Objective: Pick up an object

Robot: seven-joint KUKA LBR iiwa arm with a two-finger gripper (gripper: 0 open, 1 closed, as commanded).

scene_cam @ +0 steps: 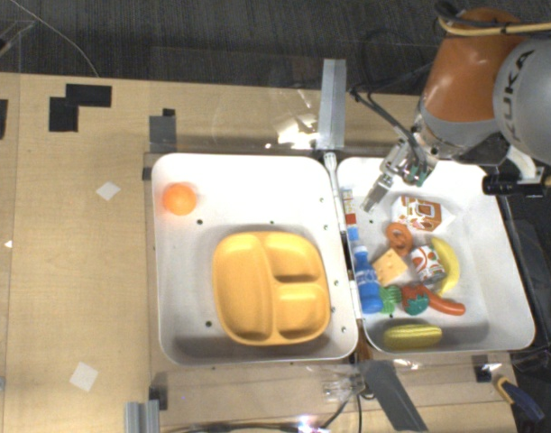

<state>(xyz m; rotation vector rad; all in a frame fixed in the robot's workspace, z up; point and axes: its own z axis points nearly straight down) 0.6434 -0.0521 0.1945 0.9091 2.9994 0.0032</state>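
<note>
Approaching the toy pile, right of frame.
I'm hovering the gripper (380, 194), fingers released and grasping nothing, over the right bin (505, 260); next I'm descending toward the orange ring (399, 236).

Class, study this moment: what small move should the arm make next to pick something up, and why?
Probably lower the gripper toward the toy food pile in the right white bin, perhaps the orange ring-shaped piece just below it. The gripper hangs over the bin's upper left part with nothing visibly between its jaws.
</note>
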